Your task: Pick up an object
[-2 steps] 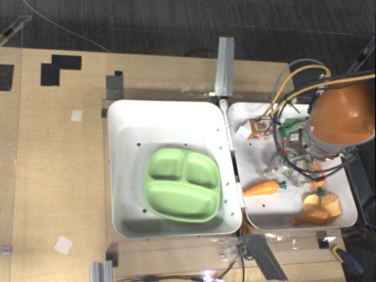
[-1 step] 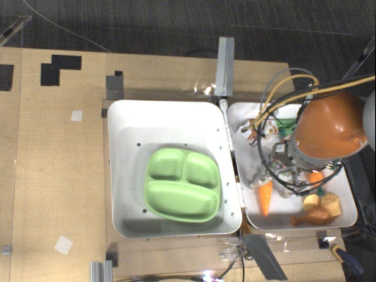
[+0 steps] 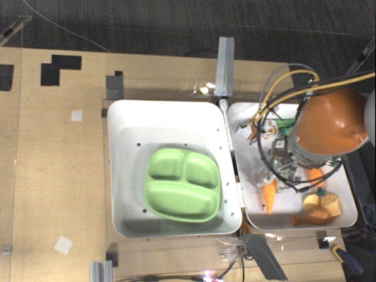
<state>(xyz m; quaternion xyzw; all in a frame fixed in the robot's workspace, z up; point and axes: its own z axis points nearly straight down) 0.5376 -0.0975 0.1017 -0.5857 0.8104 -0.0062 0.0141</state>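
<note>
no legible writing. one green three-compartment plastic tray (image 3: 181,184) in left white bin (image 3: 126,128); one orange toy carrot (image 3: 268,196) in right white bin (image 3: 352,207). jaws' state: cannot tell.

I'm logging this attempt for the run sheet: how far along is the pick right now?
Done: the arm has reached over the right bin, its wrist low among the toy food. In hand: nothing I can confirm; the wrist hides the gripper, and the carrot lies on the bin floor beside it. Left: grasp and lift. The left bin holds the green divided tray.
</note>
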